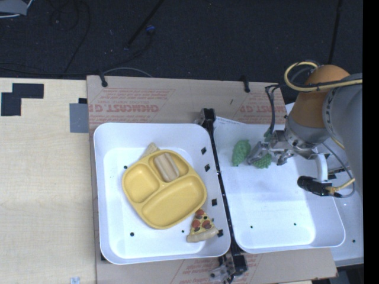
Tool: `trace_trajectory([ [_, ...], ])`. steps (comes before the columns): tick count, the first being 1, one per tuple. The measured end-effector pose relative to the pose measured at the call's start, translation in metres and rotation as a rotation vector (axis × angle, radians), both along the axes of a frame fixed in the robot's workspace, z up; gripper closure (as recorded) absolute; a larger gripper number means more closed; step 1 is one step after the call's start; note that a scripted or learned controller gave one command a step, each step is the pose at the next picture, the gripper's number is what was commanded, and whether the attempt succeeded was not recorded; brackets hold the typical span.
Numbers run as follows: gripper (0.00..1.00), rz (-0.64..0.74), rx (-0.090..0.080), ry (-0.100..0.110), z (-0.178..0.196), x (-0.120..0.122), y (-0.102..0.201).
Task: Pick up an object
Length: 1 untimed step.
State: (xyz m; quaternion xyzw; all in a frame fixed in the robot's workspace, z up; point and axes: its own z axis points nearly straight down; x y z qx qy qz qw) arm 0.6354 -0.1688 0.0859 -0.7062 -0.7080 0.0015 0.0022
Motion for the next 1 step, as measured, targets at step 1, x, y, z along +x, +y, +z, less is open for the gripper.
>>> trace_trajectory([
  [1, 1.0, 0.0, 0.0, -0.001, 0.0117, 0.0006, -0.0003],
])
